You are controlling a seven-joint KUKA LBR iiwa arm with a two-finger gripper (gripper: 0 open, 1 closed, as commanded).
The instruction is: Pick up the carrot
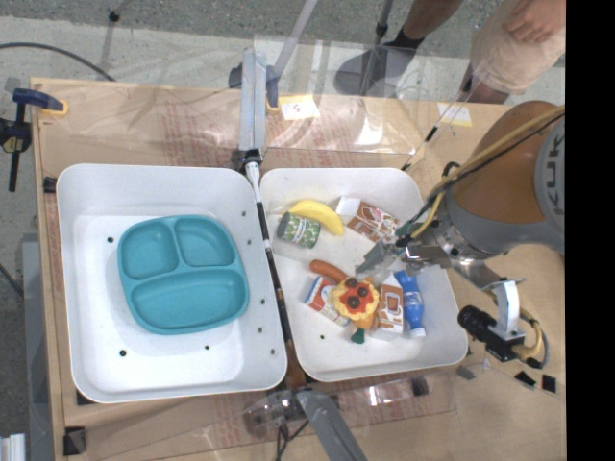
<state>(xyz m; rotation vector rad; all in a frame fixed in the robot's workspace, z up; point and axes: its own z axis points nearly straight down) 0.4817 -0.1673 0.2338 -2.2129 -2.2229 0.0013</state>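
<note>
Camera view: the carrot (328,270) lies just left of the gripper (373,264), long axis running left-far to right-near; whether the gripper is apart or together cannot be told.

A robotics lab: a wooden bench (144,113) with clamps, tripod legs (317,8) and a clear shield (384,94).

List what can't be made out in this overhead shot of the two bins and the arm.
- Gripper fingers: too small and blurred in the camera view to tell open from shut.
- Carrot: its right end runs under the gripper, so contact is unclear.
- Cartons' print: too small to read.
- Pizza toy covers part of the packets beneath it.
- Arm: cut off at the right side.
- Person: cut off by the top edge.
</note>
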